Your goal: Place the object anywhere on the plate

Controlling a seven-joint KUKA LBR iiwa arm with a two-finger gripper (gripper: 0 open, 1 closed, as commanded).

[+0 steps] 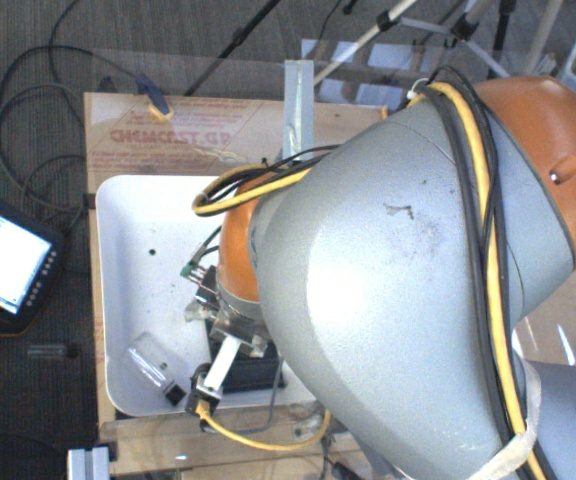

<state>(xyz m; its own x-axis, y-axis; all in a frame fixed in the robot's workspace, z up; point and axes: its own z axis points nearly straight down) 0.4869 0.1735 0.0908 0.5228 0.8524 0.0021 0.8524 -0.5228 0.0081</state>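
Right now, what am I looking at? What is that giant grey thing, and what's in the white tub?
That giant grey shape is a robot arm, with an orange band near its wrist. It looks huge because the one camera sits above the bench, looking down, and the arm reaches in from the right, close under the camera. The white tub is a shallow bin. Near its front edge lie a small clear thing and, beside it, a tiny black bit. The arm's tip hangs over that end of the bin, but I cannot tell whether it holds anything. The gadget with a bright screen lies off to the left, outside the bin.
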